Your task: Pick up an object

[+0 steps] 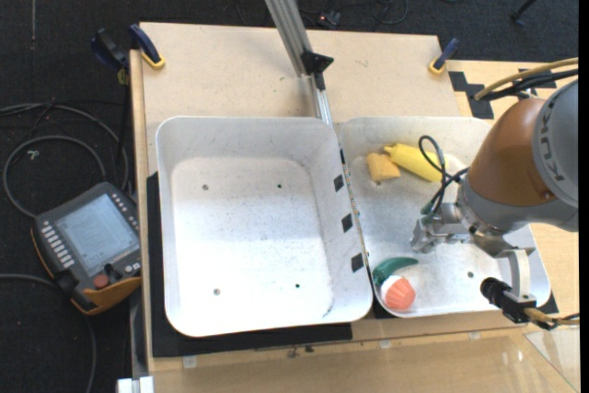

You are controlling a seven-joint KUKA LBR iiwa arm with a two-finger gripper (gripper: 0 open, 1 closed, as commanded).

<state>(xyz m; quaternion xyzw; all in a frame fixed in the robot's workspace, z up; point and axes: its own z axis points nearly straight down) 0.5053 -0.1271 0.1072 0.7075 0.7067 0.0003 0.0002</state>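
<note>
Nearest the camera, an orange ball (pixel 399 294) lies at the front edge of the right bin (pixel 460 294), with a green piece (pixel 394 266) touching its upper side. Starting at the far left, a teach pendant (pixel 87 244) with a grey screen sits on the dark floor beside the desk (pixel 239 74). Next comes the left bin (pixel 244 216), its white floor marked by a few small dark spots. A metal pole (pixel 281 0) slants down from the top to the seam between the bins. In the right bin, a yellow banana (pixel 416 161) lies near the back wall, with a yellow chunk (pixel 382 167) touching its left end. The end effector (pixel 433 233) hangs over the bin's middle, between the banana and the ball; I cannot tell how its fingers stand. The orange-banded arm (pixel 520 170) enters from the right.
</note>
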